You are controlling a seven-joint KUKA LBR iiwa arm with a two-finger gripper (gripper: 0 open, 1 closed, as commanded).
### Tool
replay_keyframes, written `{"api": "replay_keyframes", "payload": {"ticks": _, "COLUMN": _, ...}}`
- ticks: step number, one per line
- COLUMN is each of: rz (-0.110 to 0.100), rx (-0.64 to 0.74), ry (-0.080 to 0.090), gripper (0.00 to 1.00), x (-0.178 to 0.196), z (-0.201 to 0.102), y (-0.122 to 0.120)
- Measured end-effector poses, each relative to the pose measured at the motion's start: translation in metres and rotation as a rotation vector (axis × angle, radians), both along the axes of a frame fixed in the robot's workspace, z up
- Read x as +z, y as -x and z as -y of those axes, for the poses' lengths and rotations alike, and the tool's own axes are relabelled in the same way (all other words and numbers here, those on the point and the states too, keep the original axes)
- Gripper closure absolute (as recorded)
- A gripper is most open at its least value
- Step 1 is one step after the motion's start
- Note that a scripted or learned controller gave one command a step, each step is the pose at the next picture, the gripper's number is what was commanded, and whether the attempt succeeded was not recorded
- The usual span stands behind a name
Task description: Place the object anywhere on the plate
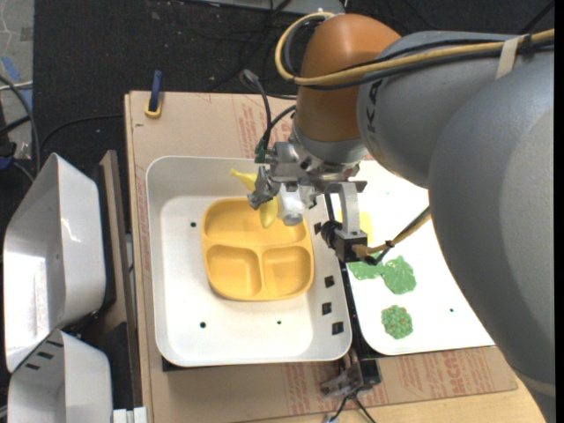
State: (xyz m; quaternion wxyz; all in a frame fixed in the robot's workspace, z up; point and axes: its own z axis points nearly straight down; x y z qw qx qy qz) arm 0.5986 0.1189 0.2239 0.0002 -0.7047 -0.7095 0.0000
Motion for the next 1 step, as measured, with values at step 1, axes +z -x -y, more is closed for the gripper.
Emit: {"api": "replay_keyframes", "payload": {"ticks": 1, "rz": 0.0, "rx": -0.004, "ry": 0.001, "gripper": 0.0, "x": 0.0012, "z": 0.0023, "y": 0.0003}}
